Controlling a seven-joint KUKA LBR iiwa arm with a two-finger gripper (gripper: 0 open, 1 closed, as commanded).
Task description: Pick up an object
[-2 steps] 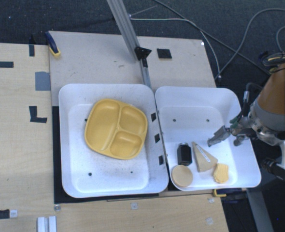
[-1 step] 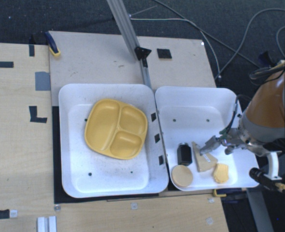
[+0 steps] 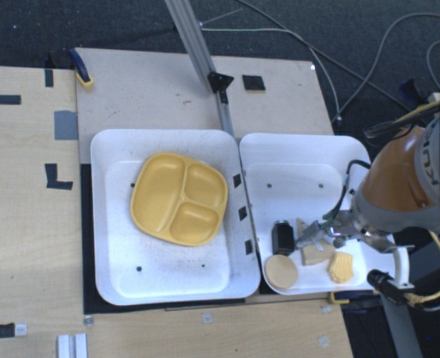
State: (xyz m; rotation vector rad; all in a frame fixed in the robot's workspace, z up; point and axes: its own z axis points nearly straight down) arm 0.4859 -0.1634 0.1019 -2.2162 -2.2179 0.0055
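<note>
I'm seeing the gripper (image 3: pixel 315 233) reaching into the right bin (image 3: pixel 302 151) from three o'clock, jaws spread, gripping nothing. A black cylinder (image 3: pixel 283 238) is sitting at its nine o'clock, a tan block (image 3: pixel 315 256) just below. A yellow tray (image 3: pixel 180 198) is lying in the left bin (image 3: pixel 115 274).

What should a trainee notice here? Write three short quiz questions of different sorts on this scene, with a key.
1. True or false: the yellow plastic divided plate lies in the right white bin.
2. Which thing lies nearest the left white bin: (a) the black cylinder, (b) the round tan wooden disc, (c) the yellow spongy chunk?
3. Fill in: the claw is low over the ___ bin.

Key: 1 false, it lies in the left bin. 2 (b). 3 right.
</note>
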